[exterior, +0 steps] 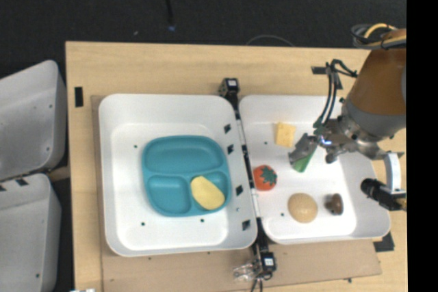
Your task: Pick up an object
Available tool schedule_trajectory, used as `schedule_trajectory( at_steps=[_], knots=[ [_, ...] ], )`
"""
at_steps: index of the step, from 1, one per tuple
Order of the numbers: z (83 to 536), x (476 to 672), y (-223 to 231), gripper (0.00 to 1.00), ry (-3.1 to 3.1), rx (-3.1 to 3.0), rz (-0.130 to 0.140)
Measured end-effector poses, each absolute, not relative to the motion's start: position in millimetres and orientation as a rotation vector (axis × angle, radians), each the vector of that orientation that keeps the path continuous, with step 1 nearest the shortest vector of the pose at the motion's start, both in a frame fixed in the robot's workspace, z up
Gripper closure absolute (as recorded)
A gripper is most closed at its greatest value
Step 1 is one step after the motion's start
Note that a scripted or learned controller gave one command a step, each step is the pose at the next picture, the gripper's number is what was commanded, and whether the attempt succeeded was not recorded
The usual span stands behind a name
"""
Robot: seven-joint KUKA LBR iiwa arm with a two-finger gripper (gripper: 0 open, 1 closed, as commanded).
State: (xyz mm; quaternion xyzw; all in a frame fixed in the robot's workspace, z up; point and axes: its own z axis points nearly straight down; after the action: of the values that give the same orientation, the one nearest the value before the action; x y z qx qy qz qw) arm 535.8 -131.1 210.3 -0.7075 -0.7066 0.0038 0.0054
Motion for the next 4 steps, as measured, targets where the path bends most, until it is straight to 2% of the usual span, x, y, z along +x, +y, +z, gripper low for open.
schedule_trajectory(
  at_steps=[1, 2, 3, 4],
  knots=[
    [217.5, 538.7, -130.9, 0.00, -2.224, -2.220, -0.001],
    [173.2, 543.7, -135.1, 0.00, -2.218, -2.224, 0.005],
    [119.1, 538.9, -129.2, 0.00, -2.214, -2.232, 0.007],
    [100.7, 538.9, -133.4, 0.00, -2.215, -2.236, 0.006]
  ],
)
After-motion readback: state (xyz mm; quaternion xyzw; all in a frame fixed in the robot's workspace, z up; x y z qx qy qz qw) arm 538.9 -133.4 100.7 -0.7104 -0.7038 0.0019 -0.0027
